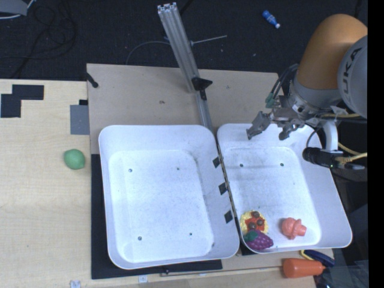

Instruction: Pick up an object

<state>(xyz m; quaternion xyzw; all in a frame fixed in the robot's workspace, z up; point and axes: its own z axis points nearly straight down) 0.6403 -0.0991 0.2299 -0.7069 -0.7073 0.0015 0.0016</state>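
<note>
We list the pink toy (293, 227): light, rigid, slippery, best pinched across its middle; gripper (270, 130) spread, holding nothing.

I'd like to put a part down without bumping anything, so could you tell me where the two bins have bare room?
The left bin has a bare floor from wall to wall. The right bin is free across its middle, between the gripper over its far edge and its near end, where the yellow toy, purple grapes and pink toy crowd together.

Bench (48, 185) with two bins (159, 194), green ball (74, 159)
</note>
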